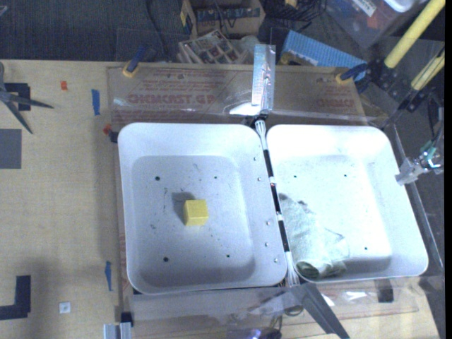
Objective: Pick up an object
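- The wooden bench takes up most of the view, pale and bare on its left side.
- A flat cardboard sheet with red lettering lies along the far side of the bench, right behind the bins.
- The left bin and the right bin sit side by side in the middle of the bench, with their inner rims touching along a narrow dark seam. Both floors are scuffed with grey specks.
- A rolled cloth, white with grey mottling, lies in the right bin. It rests against the wall the two bins share and runs towards the near left corner, where its open end shows.
- A yellow pole slants across the top right corner, beyond the bench.
- A blue ridged panel lies in the clutter behind the bench.
- A pair of scissors rests at the bench's far left edge — well apart from both bins.
- The yellow block is a small cube in the left bin, standing alone near the middle of the floor and a little towards the near side. It touches no wall and casts a short shadow to its left.
- A strip of blue tape is stuck to the bench, left of the cardboard.
- The claw — I cannot tell whether it is open or closed.
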Robot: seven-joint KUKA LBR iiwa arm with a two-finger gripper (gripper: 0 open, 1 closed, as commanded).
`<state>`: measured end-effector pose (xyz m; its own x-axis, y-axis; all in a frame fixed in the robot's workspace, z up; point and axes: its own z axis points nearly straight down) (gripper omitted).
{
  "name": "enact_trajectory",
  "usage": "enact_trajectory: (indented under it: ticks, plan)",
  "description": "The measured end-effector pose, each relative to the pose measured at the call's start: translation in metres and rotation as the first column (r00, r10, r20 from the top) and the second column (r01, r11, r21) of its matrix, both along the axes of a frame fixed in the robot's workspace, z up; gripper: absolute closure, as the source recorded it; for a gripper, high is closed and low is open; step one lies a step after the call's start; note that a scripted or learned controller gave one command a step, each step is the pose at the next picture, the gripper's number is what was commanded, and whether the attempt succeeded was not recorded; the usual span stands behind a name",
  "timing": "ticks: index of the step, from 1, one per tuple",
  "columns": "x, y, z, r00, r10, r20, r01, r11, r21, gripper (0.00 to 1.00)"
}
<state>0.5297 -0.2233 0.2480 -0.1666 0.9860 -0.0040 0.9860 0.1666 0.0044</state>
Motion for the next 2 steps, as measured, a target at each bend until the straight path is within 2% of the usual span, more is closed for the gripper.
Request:
enact_trajectory:
  ticks: [1,2]
  plan:
    - [0.014,0.005,0.081,0.866,0.499,0.001,-0.499,0.866,-0.005,1.00]
    - [-0.007,-0.001,0.106,0.654,0.756,-0.001,-0.756,0.654,-0.007,1.00]
